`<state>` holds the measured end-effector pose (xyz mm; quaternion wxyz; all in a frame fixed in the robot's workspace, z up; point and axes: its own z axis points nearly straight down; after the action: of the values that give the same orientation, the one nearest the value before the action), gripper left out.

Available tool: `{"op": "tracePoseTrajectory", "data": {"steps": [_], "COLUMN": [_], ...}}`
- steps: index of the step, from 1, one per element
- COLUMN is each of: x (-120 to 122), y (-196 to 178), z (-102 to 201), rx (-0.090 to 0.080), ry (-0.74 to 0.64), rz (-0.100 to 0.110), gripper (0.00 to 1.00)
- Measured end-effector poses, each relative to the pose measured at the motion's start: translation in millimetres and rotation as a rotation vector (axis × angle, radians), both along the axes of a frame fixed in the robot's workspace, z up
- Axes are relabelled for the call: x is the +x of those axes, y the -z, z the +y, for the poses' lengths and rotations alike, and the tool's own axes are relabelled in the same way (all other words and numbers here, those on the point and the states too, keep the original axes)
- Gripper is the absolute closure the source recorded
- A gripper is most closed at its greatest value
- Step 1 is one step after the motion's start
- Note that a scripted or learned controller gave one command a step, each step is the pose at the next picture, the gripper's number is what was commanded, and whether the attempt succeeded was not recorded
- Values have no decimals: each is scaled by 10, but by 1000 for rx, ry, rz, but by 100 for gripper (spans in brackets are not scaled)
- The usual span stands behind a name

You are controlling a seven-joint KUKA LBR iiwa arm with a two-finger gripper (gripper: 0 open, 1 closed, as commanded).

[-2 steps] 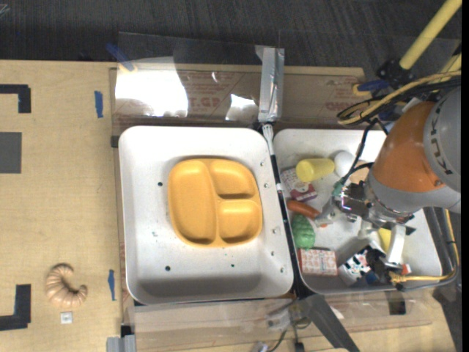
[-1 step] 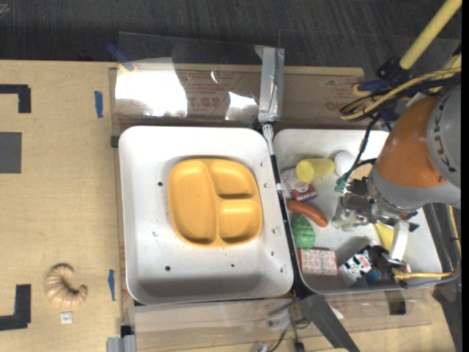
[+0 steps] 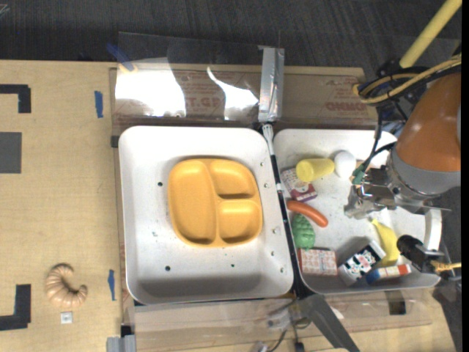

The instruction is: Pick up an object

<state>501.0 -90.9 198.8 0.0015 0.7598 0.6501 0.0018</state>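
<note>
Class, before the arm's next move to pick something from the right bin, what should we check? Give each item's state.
1. Tool over the shallow white right bin: ok.
2. Something gripped: cannot tell.
3. Nearest target, the yellow banana-shaped toy, uncovered: ok.
4. Orange carrot-like stick free of neighbours: not ok, it touches the green leafy toy.
5. Yellow divided plastic plate out of the way in the left bin: ok.

Light plywood surface (image 3: pixel 58 196), black corner marks (image 3: pixel 18 97) and blue tape bits (image 3: pixel 98 103) on it. Dark grey carpet floor (image 3: pixel 220 6) behind. Glare on clear plastic sheet (image 3: pixel 183 86) over cardboard (image 3: pixel 322 97) at back edge.
</note>
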Motion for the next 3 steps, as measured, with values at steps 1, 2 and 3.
{"op": "tracePoseTrajectory", "data": {"steps": [1,2,3], "x": [681,671,1063], "y": [1038,1103,-10], "z": [-45,-30,1086], "rx": [0,4,3], "ry": [205,339,-25], "rz": [8,2,-3], "gripper": [100,100,100]}}
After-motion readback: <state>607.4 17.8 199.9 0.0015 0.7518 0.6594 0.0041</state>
